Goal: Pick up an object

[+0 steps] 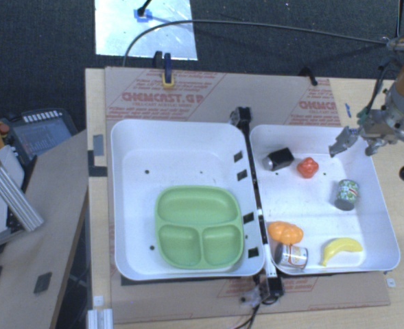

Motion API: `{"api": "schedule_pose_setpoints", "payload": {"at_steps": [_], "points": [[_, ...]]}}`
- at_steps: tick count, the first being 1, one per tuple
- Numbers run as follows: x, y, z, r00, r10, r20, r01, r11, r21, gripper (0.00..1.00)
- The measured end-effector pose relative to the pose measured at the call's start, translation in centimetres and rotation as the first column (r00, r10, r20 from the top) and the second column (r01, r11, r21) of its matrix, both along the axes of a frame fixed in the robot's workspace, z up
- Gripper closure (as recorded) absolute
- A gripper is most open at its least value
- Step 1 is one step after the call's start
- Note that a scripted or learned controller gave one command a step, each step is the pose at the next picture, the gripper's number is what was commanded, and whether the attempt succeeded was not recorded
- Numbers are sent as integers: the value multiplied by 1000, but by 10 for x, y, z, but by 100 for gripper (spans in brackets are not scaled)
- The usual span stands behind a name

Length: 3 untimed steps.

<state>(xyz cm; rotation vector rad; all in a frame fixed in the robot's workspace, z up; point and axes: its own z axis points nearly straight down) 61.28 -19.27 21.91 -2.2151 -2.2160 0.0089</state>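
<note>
The right bin [380,218] holds several small objects. A black block [278,159] and a red pepper-like toy [308,167] lie at its far end. A green-labelled can [347,194] stands near the right wall. At the near end lie an orange fruit [285,232], a silver can [292,256] on its side and a yellow banana [341,249]. My gripper [356,145] hovers over the bin's far right corner, right of the red toy and above the green can. Its fingers are spread open with nothing between them.
The left bin [133,177] holds a green divided plate [198,226]. A black clip rail [250,184] runs along the divider between the bins. A control pendant [40,134] and an aluminium bar [9,190] sit on the side table to the left.
</note>
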Motion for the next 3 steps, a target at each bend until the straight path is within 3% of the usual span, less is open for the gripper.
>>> {"api": "schedule_pose_setpoints", "payload": {"at_steps": [1,3], "points": [[3,1,7,1000,3,12,-3,1000,-2,0],[1,-11,-110,1000,0,7,0,1000,-2,0]]}}
